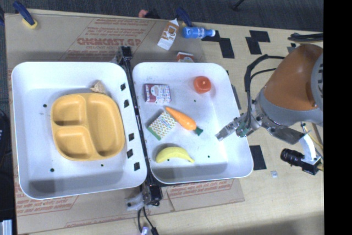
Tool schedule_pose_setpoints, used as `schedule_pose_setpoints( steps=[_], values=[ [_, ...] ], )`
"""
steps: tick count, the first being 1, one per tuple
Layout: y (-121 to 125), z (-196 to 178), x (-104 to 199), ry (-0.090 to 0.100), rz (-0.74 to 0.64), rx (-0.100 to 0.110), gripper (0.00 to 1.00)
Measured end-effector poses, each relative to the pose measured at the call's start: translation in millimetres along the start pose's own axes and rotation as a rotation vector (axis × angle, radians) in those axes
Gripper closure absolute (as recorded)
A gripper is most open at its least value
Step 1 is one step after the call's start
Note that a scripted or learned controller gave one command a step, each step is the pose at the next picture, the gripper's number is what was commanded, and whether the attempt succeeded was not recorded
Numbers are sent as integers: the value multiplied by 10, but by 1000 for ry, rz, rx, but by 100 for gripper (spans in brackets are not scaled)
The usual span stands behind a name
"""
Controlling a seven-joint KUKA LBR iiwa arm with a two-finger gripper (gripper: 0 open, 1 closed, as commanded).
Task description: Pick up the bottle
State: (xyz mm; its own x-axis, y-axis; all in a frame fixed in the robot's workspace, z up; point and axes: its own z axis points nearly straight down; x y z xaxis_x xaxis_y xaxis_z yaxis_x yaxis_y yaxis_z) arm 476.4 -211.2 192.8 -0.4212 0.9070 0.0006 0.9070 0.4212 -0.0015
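Where the bench's far edge runs behind the two bins, you will find the blue bottle [197, 33] lying on its side on the cardboard, outside both bins and just beyond the back rim of the right bin [242, 158]. A small carton [168, 34] lies just to its left, and a second small packet [185, 56] sits nearer the bin's rim.

Look at the right bin next. It holds a red-and-white carton [157, 93] near the back left, an orange round fruit [202, 84] toward the back right, a carrot [183, 119] lying slantwise in the middle, a small patterned box [161, 125] touching the carrot's left side, and a banana [172, 155] near the front wall.

The left bin [22, 118] bears a yellow divided plate [87, 125], with a small tan object [98, 86] just behind it.

You see the arm [291, 91] coming in from the right, its orange band over the bench beside the right bin. The gripper [231, 130] hangs at that bin's right wall, pointing left and down, well apart from the bottle. Nothing sits between its fingers, but at this slant you cannot tell whether they stand wide or narrow. The carrot's green end is the nearest thing to it, with bare bin floor between them.
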Motion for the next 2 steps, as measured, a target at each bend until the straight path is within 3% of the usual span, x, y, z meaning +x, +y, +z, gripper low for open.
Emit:
schedule_pose_setpoints(
  steps=[1,2],
  values=[
    [138,506,299,2,-268,1,100],
    [2,-133,0,0,-148,0,100]
  ],
)
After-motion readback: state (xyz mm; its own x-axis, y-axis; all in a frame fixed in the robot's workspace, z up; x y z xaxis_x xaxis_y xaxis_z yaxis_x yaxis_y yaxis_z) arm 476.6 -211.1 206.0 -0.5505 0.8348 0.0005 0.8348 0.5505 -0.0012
